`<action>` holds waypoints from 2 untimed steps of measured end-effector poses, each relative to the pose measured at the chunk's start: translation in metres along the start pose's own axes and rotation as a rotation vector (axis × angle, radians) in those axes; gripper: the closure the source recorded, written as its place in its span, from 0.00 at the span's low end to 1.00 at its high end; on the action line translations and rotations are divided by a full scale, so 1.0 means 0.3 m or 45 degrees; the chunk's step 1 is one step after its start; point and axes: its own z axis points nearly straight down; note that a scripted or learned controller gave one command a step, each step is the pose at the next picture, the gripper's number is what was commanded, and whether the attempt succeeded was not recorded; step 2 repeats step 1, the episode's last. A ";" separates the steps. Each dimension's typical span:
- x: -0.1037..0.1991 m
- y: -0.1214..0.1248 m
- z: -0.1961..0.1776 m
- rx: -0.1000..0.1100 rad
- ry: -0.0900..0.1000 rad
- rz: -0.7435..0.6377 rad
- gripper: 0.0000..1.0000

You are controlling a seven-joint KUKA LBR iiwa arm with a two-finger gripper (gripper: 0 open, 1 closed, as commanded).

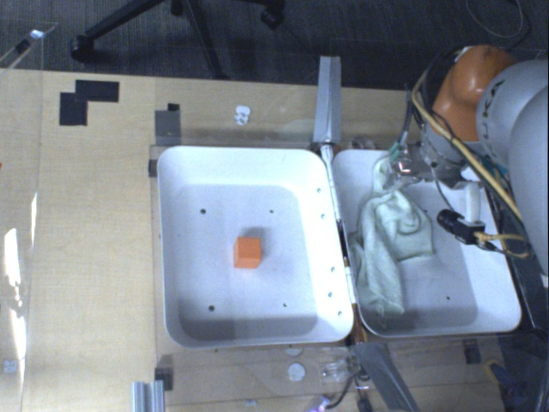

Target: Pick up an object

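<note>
Touching pale cloth (pixel 388 239) in rt bin (pixel 493 312): tool (pixel 400 166), opening unclear.

A robotics laboratory workcell. A pale wooden bench (pixel 86 256) bears 2 shallow white bins, the left bin (pixel 171 256) and the right bin (pixel 489 316), divided by a grey metal rail (pixel 327 101) and fixed with small brackets. Black tape markers (pixel 84 99) lie on the bench top. A grey industrial arm (pixel 515 110) with loose cabling (pixel 463 157) enters from the right. Behind the bench, dark carpet (pixel 360 15) and an office chair's wheeled base (pixel 184 7).
</note>
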 end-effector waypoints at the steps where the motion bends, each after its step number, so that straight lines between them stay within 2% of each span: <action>1: 0.233 0.079 -0.296 0.023 0.005 0.022 1.00; 2: 0.233 0.079 -0.296 0.023 0.005 0.022 1.00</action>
